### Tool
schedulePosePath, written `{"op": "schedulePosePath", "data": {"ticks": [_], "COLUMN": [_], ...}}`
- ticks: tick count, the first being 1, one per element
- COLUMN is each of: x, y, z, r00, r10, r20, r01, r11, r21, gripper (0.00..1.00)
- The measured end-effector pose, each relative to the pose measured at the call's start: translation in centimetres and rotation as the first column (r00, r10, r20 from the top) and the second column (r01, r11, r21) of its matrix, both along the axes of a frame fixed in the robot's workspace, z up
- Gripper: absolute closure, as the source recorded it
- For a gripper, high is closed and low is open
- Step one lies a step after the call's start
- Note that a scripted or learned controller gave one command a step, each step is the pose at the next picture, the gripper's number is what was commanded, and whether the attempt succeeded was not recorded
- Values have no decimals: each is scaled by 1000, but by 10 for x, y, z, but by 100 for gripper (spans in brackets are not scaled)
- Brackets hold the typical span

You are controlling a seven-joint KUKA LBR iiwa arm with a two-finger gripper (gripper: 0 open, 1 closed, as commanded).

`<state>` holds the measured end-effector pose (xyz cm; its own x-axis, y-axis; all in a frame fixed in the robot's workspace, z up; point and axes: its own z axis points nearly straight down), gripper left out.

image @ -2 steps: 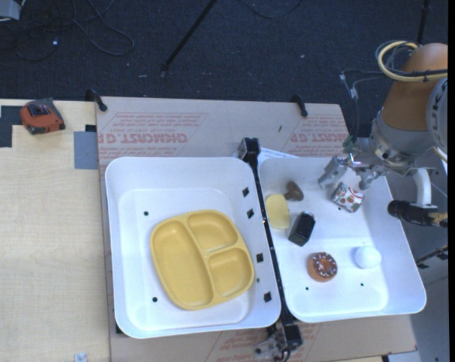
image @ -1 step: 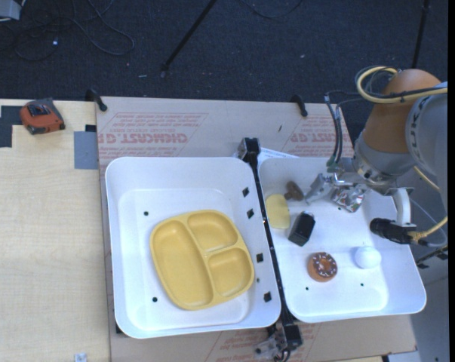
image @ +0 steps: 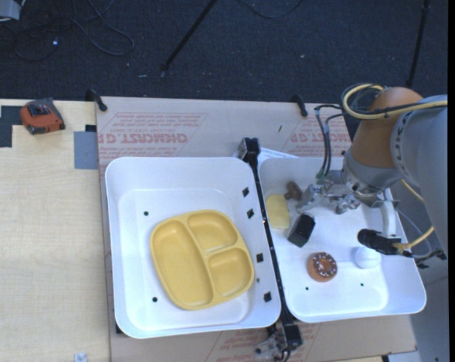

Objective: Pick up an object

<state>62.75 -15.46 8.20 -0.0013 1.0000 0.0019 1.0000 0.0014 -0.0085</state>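
Four small things crowd my claw (image: pixel 340 200), grip state unreadable: brown lump (image: pixel 293 191) and yellow block (image: pixel 278 211) beside it, black block (image: pixel 301 229) and doughnut (image: pixel 322 266) below; clutter risks a missed grab.

A yellow tray (image: pixel 201 259) lies in a white bin (image: pixel 129 202); the doughnut (image: pixel 322 266) is brown with sprinkles.
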Motion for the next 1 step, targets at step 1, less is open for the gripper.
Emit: {"op": "schedulePosePath", "data": {"ticks": [1], "x": [1], "y": [-1], "z": [9], "r00": [1000], "r10": [0], "r20": [-1], "r01": [0], "r11": [1000], "r21": [0], "gripper": [100]}}
